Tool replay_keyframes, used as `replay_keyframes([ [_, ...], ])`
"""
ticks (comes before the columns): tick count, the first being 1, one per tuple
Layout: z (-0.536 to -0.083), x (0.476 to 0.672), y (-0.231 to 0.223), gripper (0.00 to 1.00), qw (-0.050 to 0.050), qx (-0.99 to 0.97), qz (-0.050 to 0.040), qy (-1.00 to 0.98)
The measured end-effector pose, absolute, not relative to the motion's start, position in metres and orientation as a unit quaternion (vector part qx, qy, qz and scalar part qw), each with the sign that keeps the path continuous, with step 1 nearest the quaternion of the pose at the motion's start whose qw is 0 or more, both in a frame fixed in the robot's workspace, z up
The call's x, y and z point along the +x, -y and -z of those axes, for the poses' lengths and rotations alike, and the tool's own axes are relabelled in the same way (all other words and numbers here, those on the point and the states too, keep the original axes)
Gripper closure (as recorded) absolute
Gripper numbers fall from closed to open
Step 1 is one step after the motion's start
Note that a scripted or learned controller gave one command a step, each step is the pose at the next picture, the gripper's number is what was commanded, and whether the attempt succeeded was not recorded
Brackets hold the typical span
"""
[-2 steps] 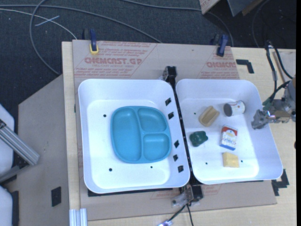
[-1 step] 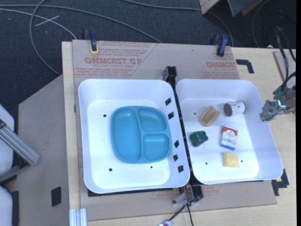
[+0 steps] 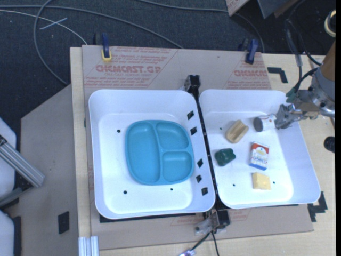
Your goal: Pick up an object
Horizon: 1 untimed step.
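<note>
Two white bins sit side by side on the bench, and nearly all the small stuff is in the right bin (image 3: 298, 193). The left bin (image 3: 101, 191) has a blue divided tray (image 3: 159, 152) lying flat in the middle, three compartments, nothing in them as far as I can see.

Over in the right one: a tan bread-looking piece (image 3: 236, 131) near the upper middle, a dark green lump (image 3: 225, 156) just below and to its left, close to the divider between the bins, a red and white little box (image 3: 259, 156) to the right of that, and a yellow block (image 3: 261, 181) a bit below the box. There's also a small grey cylinder thing (image 3: 258, 124) up near the back wall, right of the bread piece.

The arm comes in from the right edge, and the gripper (image 3: 281, 117) is low over the upper right part of the right bin, its tip just beside that grey cylinder, maybe touching it, hard to say. Honestly can't tell how far open the hand is from this angle, it's just a blur of grey metal, and I can't see anything actually clamped in it.

Two clamps, the left one (image 3: 106, 45) blue and yellow, hold the cardboard along the back edge.
</note>
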State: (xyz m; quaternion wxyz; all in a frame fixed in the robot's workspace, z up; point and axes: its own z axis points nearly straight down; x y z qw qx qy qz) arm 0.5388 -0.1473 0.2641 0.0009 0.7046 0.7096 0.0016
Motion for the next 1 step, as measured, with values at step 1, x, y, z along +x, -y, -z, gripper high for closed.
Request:
replay_keyframes([
  [1, -0.2690, 0.5567, 0.0936, 1.00, 0.000, 0.704, -0.0016, -0.710],
])
